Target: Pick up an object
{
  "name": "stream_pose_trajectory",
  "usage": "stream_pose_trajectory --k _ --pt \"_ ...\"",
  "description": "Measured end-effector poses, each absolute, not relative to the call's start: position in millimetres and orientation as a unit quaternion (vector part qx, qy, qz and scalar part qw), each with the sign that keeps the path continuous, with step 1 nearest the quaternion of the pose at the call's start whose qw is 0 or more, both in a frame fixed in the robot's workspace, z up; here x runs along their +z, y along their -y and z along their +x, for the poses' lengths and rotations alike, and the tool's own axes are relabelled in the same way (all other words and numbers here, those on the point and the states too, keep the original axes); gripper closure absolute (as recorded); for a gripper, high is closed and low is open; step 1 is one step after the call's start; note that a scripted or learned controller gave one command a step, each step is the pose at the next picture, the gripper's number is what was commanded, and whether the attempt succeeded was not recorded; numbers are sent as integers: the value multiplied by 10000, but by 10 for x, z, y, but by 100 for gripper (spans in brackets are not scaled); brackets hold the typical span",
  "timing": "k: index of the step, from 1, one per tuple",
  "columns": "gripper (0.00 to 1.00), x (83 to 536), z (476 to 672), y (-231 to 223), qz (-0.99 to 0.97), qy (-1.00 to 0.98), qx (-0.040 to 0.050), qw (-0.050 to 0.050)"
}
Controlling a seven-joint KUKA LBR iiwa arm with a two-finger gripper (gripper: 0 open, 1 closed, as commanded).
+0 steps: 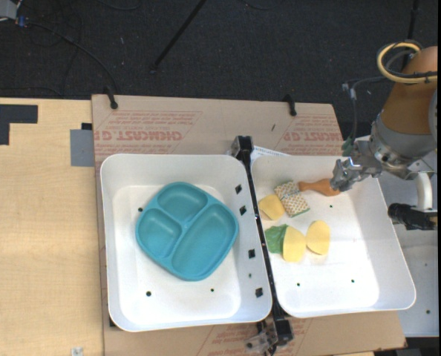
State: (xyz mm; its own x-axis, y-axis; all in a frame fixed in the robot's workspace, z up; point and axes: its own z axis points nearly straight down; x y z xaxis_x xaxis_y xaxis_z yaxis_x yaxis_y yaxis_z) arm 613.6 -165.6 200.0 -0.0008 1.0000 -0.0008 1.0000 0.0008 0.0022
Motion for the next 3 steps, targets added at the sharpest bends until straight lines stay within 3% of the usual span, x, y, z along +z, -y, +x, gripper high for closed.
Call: stream_pose_trajectory --k 1,3 --pt "100 2361 6141 1664 7066 -7076 5 8" --pt "100 2334 5609 857 7065 -7077 -13 -24"
